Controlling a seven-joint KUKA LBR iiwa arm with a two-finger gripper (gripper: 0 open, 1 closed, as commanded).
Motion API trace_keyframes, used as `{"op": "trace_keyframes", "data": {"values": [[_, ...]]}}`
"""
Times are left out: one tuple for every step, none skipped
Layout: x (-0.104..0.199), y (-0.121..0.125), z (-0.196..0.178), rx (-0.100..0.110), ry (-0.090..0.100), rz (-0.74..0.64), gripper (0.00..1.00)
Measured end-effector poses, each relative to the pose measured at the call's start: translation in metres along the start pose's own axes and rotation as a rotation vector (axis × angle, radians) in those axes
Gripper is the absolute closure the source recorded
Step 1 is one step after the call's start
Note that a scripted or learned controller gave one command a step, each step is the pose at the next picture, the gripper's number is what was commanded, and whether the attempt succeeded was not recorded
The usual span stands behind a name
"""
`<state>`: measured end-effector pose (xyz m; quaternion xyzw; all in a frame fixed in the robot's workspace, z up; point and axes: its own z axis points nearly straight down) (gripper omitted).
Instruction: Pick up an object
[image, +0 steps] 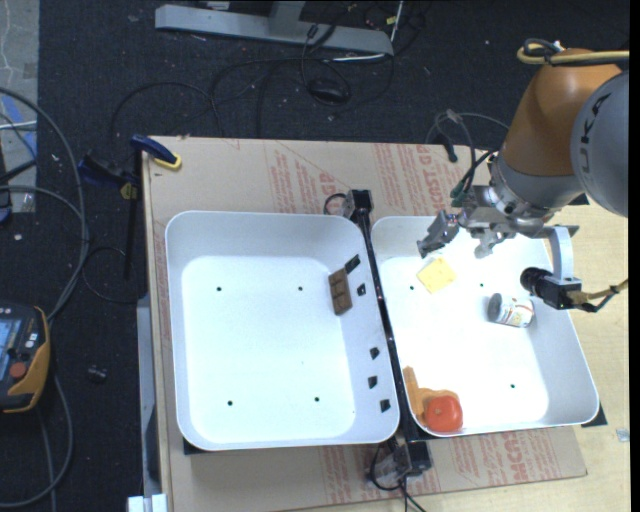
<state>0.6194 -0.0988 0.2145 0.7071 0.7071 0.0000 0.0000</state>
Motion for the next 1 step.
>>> {"op": "trace_keyframes", "data": {"values": [[0.0001,0.0001,-0.0101,0.000,0.000,0.000,1.00]]}}
